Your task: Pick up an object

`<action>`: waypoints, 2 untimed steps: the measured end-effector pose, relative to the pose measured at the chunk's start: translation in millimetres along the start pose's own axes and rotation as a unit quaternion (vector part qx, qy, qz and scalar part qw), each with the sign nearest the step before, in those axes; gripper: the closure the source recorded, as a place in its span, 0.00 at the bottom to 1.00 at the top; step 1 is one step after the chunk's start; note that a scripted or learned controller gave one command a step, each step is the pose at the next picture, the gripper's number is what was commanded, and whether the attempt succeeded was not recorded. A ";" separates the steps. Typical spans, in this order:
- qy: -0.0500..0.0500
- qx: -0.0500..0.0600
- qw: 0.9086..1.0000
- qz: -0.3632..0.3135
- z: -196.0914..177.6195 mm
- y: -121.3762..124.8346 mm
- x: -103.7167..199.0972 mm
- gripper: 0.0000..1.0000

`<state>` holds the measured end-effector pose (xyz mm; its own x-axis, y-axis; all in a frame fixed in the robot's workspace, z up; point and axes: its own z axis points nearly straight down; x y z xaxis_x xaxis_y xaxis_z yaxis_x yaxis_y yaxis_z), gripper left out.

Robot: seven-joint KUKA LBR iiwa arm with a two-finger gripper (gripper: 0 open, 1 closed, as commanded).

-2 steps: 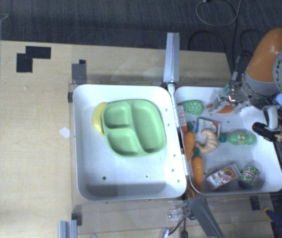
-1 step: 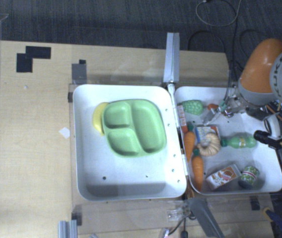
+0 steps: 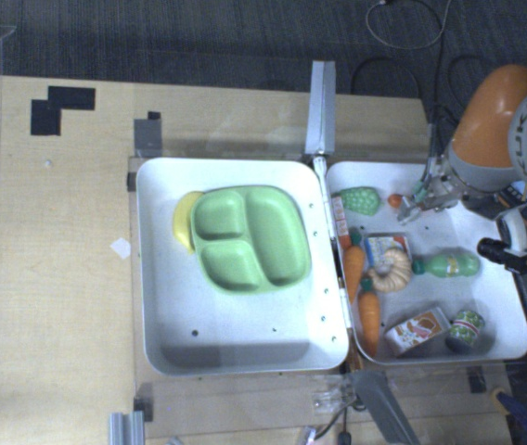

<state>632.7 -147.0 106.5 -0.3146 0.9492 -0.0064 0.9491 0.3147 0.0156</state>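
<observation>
Bench bins: left bin [image 3: 152,248] holds green tray [image 3: 250,237]; right bin [image 3: 509,336] toys; hand [image 3: 423,202] perhaps empty, spread unclear.

The surface [image 3: 50,276] is pale wood with a glossy sheen, and a dark floor runs along its far edge. Two shallow white bins sit directly on it side by side, their inner walls touching: the left bin [image 3: 236,346] and the right bin [image 3: 509,327]. A grey metal bar [image 3: 320,109] lies on the surface behind the seam between them. Black angular patches [image 3: 59,108] mark the surface at its far left, and a small white diamond mark [image 3: 121,247] lies just left of the left bin.
</observation>
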 end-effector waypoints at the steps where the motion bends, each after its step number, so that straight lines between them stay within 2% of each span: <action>1: 0.001 0.003 0.998 0.058 17.6 9.0 9.8 1.00; 2: 0.001 0.004 0.995 0.104 -145.5 29.3 88.2 1.00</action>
<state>630.4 -53.9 251.9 -0.1110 0.9938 -0.0010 0.9938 0.1110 0.0085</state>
